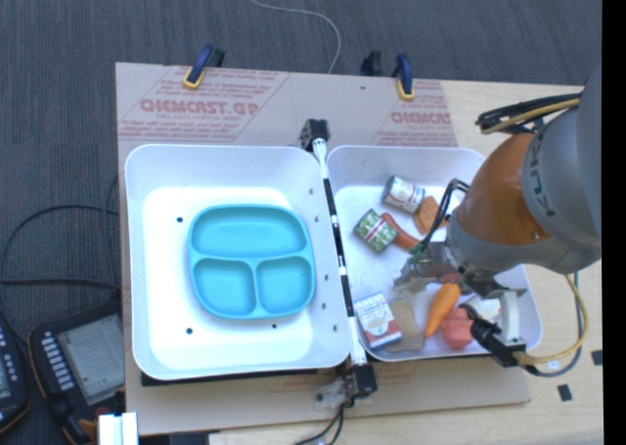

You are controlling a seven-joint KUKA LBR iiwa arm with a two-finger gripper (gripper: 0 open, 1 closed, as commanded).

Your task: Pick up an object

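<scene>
Arm over the right bin (342, 238), among small food items.
The gripper (427, 272) sits low beside the orange carrot (441, 305); its grasp state cannot be told. The counter (205, 111) board reads "CHEMCAST GP". The blue tray (252, 260) lies in the left bin (156, 174).

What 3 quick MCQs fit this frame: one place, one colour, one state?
1. Where is the divided plate?
A. left bin
B. right bin
C. on the bare bench

2. What colour is the plate?
A. red
B. light blue
C. green

3. How does the carrot lie?
A. inside the plate
B. in the right bin near the tool
C. outside both bins

Key: 1 A, it sits mid left bin; 2 B, plainly light blue; 3 B, orange carrot lies among the right bin's clutter.
</scene>
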